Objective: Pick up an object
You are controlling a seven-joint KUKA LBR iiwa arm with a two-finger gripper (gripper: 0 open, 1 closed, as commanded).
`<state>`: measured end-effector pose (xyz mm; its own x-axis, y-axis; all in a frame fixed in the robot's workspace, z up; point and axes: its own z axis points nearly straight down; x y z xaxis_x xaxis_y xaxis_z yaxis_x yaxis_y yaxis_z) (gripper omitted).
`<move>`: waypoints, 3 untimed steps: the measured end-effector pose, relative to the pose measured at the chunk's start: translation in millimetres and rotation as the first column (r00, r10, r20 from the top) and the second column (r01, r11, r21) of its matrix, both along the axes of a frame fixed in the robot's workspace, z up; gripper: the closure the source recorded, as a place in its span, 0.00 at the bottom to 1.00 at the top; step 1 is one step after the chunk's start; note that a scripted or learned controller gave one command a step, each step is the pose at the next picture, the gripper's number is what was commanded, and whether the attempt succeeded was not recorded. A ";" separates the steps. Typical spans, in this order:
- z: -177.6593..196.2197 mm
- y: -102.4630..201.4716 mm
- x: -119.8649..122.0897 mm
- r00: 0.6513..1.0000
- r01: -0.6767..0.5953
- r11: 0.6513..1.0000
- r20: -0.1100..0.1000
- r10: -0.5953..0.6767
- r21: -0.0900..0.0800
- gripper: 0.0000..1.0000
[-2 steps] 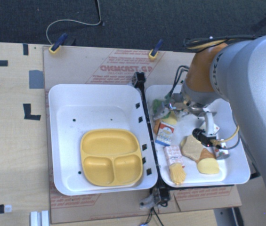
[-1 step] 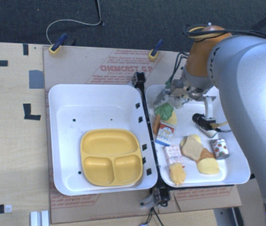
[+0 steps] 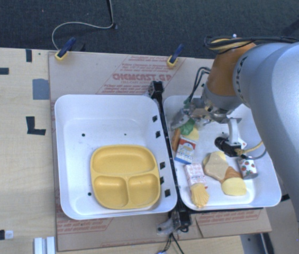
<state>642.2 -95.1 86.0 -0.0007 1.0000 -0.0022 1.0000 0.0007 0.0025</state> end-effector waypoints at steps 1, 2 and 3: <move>-0.6 -0.4 14.3 1.000 -0.001 1.000 -0.002 0.001 0.002 0.00; 0.5 -0.2 -20.8 1.000 -0.001 1.000 0.002 0.001 0.000 0.00; -0.8 -6.9 24.2 1.000 -0.003 1.000 0.000 0.003 0.001 0.00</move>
<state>666.3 -102.0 85.2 -0.0033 1.0000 -0.0007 1.0000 0.0033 0.0029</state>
